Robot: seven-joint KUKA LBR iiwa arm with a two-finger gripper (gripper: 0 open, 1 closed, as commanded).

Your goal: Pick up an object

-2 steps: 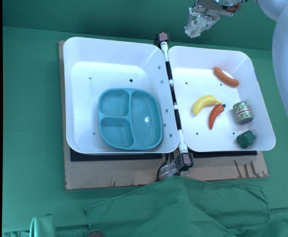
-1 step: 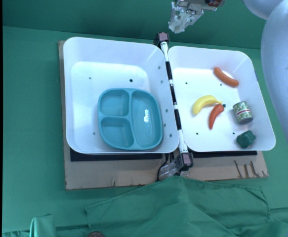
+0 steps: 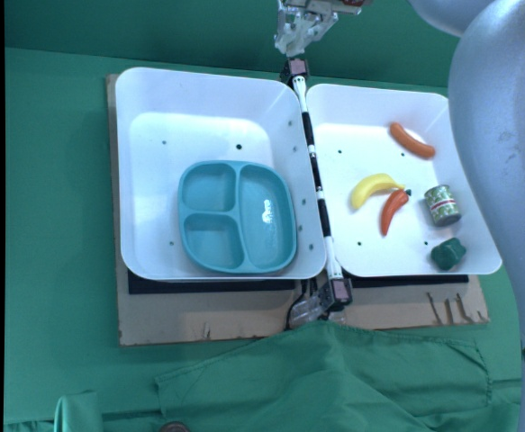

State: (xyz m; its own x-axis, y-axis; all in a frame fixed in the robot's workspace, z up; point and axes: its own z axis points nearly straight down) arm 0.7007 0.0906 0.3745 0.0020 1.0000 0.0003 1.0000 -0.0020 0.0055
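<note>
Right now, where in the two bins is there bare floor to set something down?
Right bin: bare floor left of the banana, down to the front wall. Crowded from the sausage to the can. Left bin: a back strip behind the teal plate.

Green-covered bench (image 3: 55, 196), bearing a brown cardboard sheet (image 3: 199, 322); on that, two white bins side by side, left bin (image 3: 145, 93), right bin (image 3: 478, 241); crumpled green cloth (image 3: 334, 376) along front edge

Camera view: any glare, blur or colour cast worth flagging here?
Camera view: bluish-green cast overall; a small glare spot on the teal divided plate; the near arm looms large and soft at right; the banana and sausage stay sharp, with faint shadows.
</note>
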